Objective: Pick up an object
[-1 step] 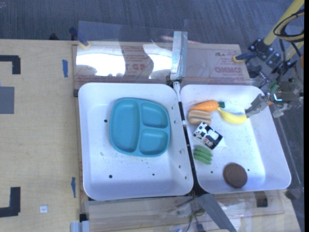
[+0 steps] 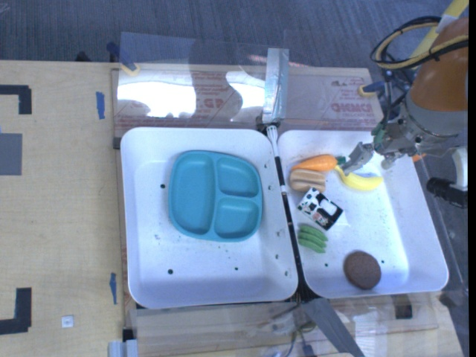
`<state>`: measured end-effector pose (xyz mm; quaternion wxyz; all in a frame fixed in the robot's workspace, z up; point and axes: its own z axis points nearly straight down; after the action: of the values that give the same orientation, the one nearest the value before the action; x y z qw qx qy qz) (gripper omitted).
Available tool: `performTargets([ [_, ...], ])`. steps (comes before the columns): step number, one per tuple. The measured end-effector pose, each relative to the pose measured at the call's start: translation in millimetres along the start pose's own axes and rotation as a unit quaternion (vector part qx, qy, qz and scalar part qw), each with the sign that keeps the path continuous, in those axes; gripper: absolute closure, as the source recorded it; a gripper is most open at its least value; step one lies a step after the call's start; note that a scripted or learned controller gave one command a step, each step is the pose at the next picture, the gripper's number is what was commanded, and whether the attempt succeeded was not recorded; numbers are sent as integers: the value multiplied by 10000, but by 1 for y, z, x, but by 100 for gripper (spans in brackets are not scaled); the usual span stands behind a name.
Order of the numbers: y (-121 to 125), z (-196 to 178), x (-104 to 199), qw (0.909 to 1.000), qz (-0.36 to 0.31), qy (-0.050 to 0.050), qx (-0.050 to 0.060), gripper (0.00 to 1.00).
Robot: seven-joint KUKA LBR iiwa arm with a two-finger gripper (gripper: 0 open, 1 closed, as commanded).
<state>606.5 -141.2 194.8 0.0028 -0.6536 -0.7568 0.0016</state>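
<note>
My gripper [image 2: 373, 157] hangs over the back of the right bin [image 2: 416, 222], its two fingers [image 2: 359, 153] spread apart and open, with nothing between them. Just below it lies a yellow banana [image 2: 361, 180]. To the left of the banana are an orange carrot [image 2: 321, 162] and a tan bread roll [image 2: 306, 178]. Nearer the bin's middle rests a black-and-white cow-patterned block [image 2: 320, 208], with a green pea pod [image 2: 312, 238] in front of it. A brown round object [image 2: 362, 268] sits near the front edge.
The left bin [image 2: 141, 222] holds a blue divided plate [image 2: 216, 195]. A metal divider post [image 2: 275, 88] stands behind the gap between the bins. Cables [image 2: 405, 47] loop above the arm's orange band [image 2: 442, 88].
</note>
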Motion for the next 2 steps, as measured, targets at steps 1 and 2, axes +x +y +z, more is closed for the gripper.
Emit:
performTargets([
  [1,-5,86,-31,9968,-792,-69,-125,0],
  [2,-3,72,-34,9968,-780,-100,-168,100],
])
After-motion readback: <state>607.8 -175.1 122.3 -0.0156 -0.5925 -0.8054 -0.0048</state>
